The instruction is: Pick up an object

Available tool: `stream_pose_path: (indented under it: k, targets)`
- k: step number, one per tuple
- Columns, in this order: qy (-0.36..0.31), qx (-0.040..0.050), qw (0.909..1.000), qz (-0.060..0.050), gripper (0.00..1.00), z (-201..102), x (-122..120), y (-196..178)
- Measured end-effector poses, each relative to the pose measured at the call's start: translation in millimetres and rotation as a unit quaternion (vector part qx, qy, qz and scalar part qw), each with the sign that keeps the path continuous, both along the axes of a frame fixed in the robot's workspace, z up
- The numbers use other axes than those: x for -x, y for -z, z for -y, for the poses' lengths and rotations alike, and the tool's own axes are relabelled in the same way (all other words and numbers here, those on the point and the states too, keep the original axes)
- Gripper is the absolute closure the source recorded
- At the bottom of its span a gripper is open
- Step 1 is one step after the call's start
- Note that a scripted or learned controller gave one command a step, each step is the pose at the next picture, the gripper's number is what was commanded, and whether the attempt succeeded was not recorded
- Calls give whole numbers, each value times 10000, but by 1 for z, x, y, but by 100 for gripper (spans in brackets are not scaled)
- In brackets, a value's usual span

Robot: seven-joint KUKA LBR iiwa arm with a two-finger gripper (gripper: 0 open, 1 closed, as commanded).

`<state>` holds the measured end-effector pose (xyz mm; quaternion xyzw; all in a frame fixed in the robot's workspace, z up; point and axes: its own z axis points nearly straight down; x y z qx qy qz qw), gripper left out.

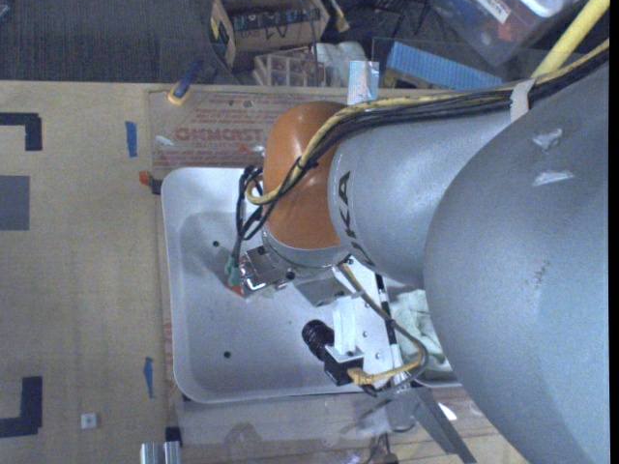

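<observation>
Gripper (253, 276) low over white bin (193, 356), near its left wall; jaw state hidden, possibly red-green object (233, 276) beneath. Descend slowly, centre first.

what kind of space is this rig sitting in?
Most likely a robotics lab or workshop. A big grey KUKA arm with taped-on cables reaches over a white bin on a plywood bench marked with blue tape, and cardboard boxes and clutter sit on the floor behind.
</observation>
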<state>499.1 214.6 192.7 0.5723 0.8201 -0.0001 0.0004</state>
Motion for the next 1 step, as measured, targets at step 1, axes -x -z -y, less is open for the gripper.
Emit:
stream_pose_path:
  k: [1]
  targets:
    - [-8,3,10000,13,100,-1,-1,-10]
